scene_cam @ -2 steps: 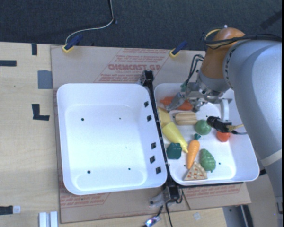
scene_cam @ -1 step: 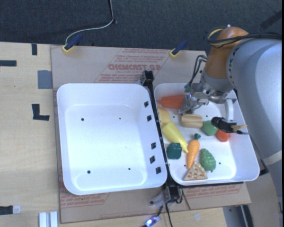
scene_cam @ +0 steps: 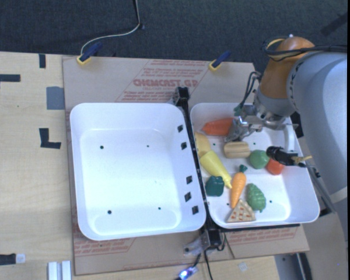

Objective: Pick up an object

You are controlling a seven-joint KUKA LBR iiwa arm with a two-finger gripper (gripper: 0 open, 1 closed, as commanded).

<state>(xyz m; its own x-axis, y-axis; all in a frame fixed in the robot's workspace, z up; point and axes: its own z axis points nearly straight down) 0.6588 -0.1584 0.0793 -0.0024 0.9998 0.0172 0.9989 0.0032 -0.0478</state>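
The right bin (scene_cam: 297, 212) holds several toy foods. An orange-red piece (scene_cam: 217, 126) lies at its far left, a tan block (scene_cam: 236, 150) sits in the middle, and a yellow banana-like piece (scene_cam: 212, 161) runs along the left wall. A green ball (scene_cam: 258, 158), a red-orange piece (scene_cam: 275, 167), a carrot (scene_cam: 237, 186), a teal block (scene_cam: 214, 185), a green leafy piece (scene_cam: 256, 196) and a pizza slice (scene_cam: 241, 214) fill the near half. My gripper (scene_cam: 240, 127) hangs low over the far part of this bin, just above the tan block and right of the orange-red piece.
The left bin (scene_cam: 81, 156) adjoins the right bin across a black clipped divider (scene_cam: 189, 156). Both rest on a cardboard sheet (scene_cam: 157, 80) held by blue-yellow clamps (scene_cam: 88, 52). The grey arm with its orange band (scene_cam: 283, 69) fills the right side.
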